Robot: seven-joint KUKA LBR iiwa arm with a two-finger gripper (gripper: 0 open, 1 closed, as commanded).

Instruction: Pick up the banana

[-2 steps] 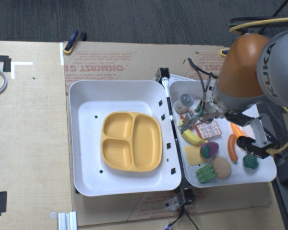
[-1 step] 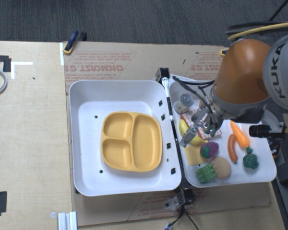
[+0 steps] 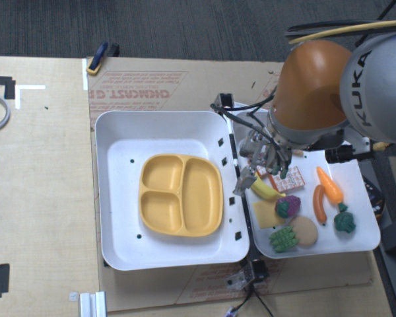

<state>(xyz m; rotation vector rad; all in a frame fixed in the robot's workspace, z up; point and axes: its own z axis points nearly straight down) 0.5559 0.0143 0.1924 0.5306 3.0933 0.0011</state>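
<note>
Hovering over the right bin, the pincer has its tips by one banana; its grip I cannot tell. Left of it, the other bin holds one yellow divided plate.

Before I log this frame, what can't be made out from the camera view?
- Jaws' state: the gripper is too small and cluttered with cables to read.
- Contact with the banana: its upper end runs under the gripper.
- Small patterned box: partly covered by the wrist; print illegible.
- Right bin: far side hidden by the arm.
</note>
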